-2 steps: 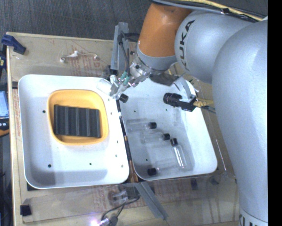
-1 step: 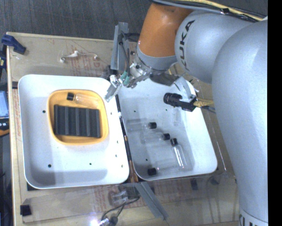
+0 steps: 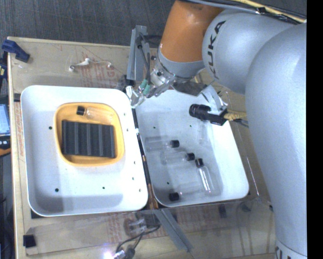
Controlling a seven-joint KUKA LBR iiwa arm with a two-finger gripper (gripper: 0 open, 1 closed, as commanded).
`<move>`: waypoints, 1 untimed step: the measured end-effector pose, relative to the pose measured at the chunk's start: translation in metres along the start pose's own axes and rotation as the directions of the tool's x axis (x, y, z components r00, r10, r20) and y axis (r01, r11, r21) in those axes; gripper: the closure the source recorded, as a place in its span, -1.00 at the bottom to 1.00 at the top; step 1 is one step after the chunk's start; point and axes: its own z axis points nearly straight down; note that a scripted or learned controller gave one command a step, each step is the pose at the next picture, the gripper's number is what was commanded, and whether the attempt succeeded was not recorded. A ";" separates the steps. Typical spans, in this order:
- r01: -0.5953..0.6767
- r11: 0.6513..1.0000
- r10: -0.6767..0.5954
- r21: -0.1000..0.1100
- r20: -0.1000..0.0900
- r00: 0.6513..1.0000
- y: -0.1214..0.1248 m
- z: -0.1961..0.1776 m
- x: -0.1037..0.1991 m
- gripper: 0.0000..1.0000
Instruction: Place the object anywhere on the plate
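A robotics laboratory is shown from above. A grey industrial arm marked KUKA is mounted over a plywood tabletop, on which two shallow white bins are fixed side by side. Clear vials with black caps are scattered in the bin at 3 o'clock. A blue clamp is fastened at 10 o'clock, and dark carpet is seen at 12 o'clock.
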 end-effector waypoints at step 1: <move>0.000 1.000 0.000 0.000 0.000 1.000 0.000 0.000 0.000 -1.00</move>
